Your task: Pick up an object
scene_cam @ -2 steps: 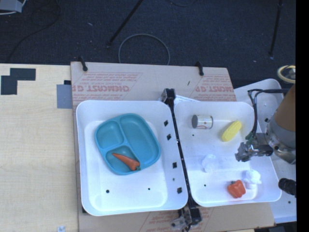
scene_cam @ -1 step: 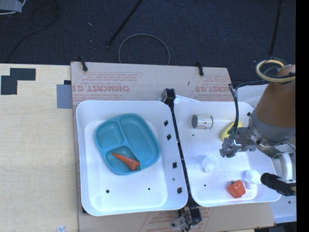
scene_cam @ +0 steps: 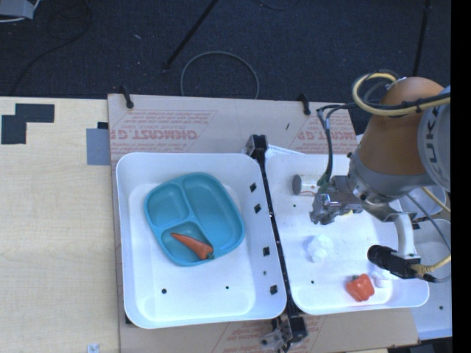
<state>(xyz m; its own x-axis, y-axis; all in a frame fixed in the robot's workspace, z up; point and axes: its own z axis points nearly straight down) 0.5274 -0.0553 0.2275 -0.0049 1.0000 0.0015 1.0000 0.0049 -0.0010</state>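
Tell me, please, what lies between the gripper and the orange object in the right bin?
In the camera view, a small white object lies on the bin floor between the gripper and the orange object, close below the gripper.

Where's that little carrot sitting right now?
The carrot lies in the blue divided plate's front compartment, in the left white bin.

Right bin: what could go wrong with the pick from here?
1. The hand hangs above the small white object, which barely stands out against the white right bin; a descent could miss it.
2. The orange object lies near the bin's front rim, beside a black fixture, so a grasp there may be crowded.
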